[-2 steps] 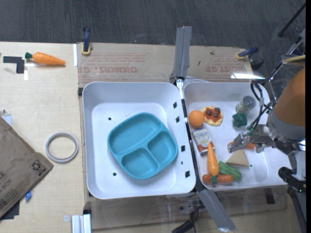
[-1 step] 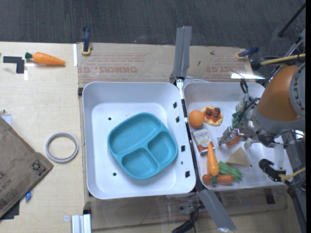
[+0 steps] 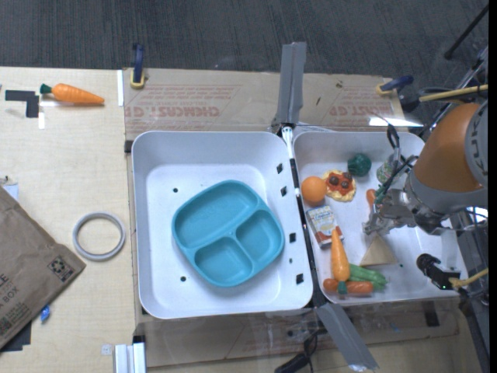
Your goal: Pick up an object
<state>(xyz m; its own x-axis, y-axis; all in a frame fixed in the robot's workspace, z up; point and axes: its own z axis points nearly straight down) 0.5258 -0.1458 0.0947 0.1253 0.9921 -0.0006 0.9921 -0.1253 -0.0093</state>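
Right bin: shallow white plastic right bin (image 3: 404,284) holds the toy food; the end effector (image 3: 380,222) hangs low over its middle.
End effector: dark metal fingers point down, just above a tan wedge-shaped toy (image 3: 376,253); whether they are parted or closed, I cannot tell, and nothing shows between them.
Toy food: round orange ball (image 3: 314,189) at the bin's left wall, small pizza slice with dark toppings (image 3: 340,185) just beside it, dark green round piece (image 3: 359,164) behind.
Lower toys: small red-and-white packet (image 3: 321,221) above an upright orange plastic carrot (image 3: 339,258); a green and orange vegetable piece (image 3: 359,280) lies at the carrot's foot.
Left bin: white left bin (image 3: 155,208) carries a blue three-compartment tray (image 3: 227,233).
Surface: pale wooden surface (image 3: 54,169) at left bears a grey tape ring (image 3: 99,235), a second orange carrot (image 3: 72,94) and a brown cardboard box (image 3: 27,274).
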